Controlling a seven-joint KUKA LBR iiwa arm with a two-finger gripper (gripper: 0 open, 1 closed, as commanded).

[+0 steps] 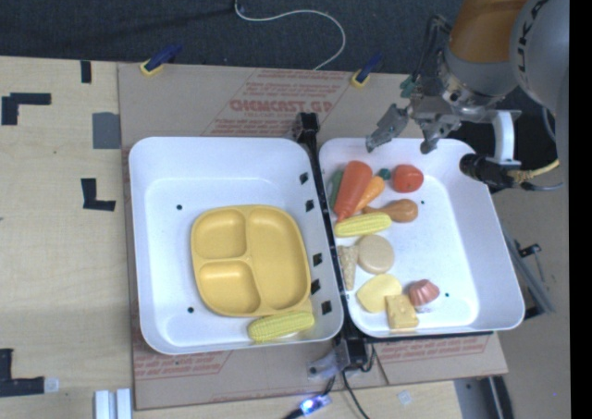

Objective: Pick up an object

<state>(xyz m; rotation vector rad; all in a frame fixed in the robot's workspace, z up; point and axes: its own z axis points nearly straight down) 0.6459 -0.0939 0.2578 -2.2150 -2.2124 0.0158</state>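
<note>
My pincer (407, 135) hangs over the back edge of the right bin (481, 251), fingers spread apart, nothing between them. Left fingertip sits near the bin's back rim, right fingertip just above the bin's back right part. Orange band of my arm (495, 10) is up at the top right.

Right bin, toys crowded on its left half: orange carrot (351, 188) leaning near the divider, a smaller orange piece (372, 191) touching it, red tomato (407, 178) just beside those, closest to my pincer but apart from it. Below them a brown-orange piece (400, 212), a yellow corn cob (363, 224) lying crosswise, a round beige disc (376, 254), a pale strip (348, 266) next to the divider. Front of the bin: a yellow rounded piece (377, 294), a yellow cheese-like wedge (401, 313), a small red-pink item (424, 292); can't tell what that last one is.

Left bin (157, 223): yellow divided plate (250, 258) in the middle, second corn cob (280, 324) at the front edge just beside the plate.

Both bins sit on a cardboard sheet (268, 103) on the worktop (46, 251). A white cable (287, 15) loops on the dark cloth behind.
</note>
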